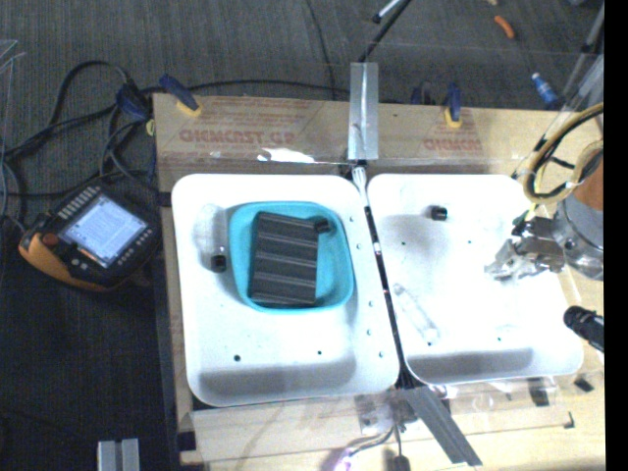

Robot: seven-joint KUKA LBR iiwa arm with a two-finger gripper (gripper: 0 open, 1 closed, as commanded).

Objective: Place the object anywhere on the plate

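Observation:
A light blue plate (337, 263) lies in the left bin (285, 361). A dark grey ribbed block (285, 258) rests flat on the plate and covers much of its middle. A small black piece (437, 213) sits in the right bin (471, 351) near its far side. My gripper (512, 260) hangs over the right part of the right bin, well to the right of the small black piece and far from the plate. I see nothing held in it.
A small dark piece (217, 260) and a pale translucent thing (205, 226) lie just left of the plate in the left bin. A clear object (418, 314) lies in the right bin near the divider. Yellow cables (549, 160) hang above the arm.

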